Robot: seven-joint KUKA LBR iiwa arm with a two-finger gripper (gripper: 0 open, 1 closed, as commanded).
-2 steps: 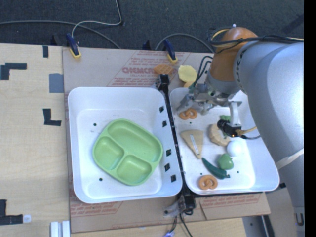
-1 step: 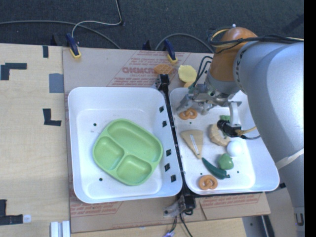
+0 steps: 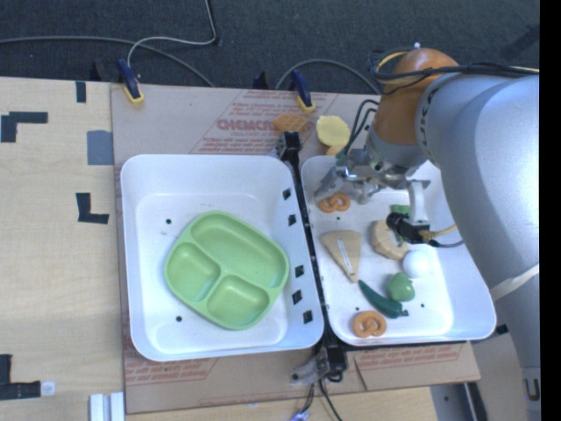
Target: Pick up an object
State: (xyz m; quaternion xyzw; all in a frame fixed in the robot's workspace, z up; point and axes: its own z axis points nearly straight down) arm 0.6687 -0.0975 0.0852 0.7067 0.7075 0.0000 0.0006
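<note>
1. Grey metal gripper (image 3: 344, 181) low in the right bin (image 3: 469, 318), just above a small orange pretzel (image 3: 333, 203) near the far left corner; no telling how wide it stands, nor any sign of a catch.
2. Risk of a slip: flat pretzel, hard against the bin wall and centre divider (image 3: 302, 235).
3. Risk of nudging the cheese wedge (image 3: 344, 251) just beside.
4. Crowded right bin; open room around the green tray (image 3: 226, 270) in the left bin (image 3: 140, 235).

The left bin (image 3: 140, 235) holds a green divided plate (image 3: 226, 270). Both bins lie on a brown cardboard sheet (image 3: 210, 125) on the wooden surface (image 3: 53, 261). Two blue-and-yellow clamps (image 3: 131, 82) grip the far edge of the cardboard, and a black cable (image 3: 197, 24) runs behind.
</note>
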